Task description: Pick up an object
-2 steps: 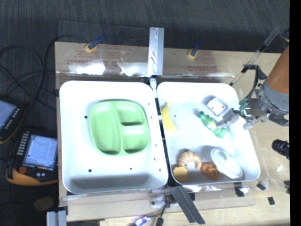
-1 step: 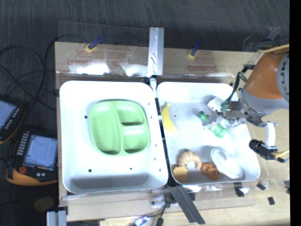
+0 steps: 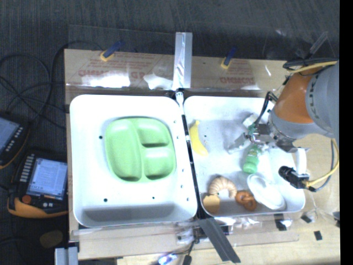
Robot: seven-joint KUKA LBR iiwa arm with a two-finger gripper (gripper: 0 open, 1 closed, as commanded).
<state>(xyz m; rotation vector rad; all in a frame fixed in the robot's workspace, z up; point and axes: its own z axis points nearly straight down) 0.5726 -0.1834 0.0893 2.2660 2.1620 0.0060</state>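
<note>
Your gripper (image 3: 255, 139) sits low in the right bin (image 3: 220, 112), right over the green bottle (image 3: 251, 161); you cannot tell whether it grips; nothing looks lifted yet, so the pick remains; the croissant (image 3: 222, 185) lies nearby.

Even, bright overhead light washes both bins: the left bin (image 3: 88, 126) and right bin (image 3: 220, 115) read almost pure white, their walls near overexposure. Glare streaks the clear plastic sheet (image 3: 110, 73) along the worktop's far edge. Shadows are soft and short, pooling under the green tray (image 3: 140, 148). The dark floor (image 3: 33, 37) is dim and grainy. The whole frame is slightly soft, low in resolution.
</note>
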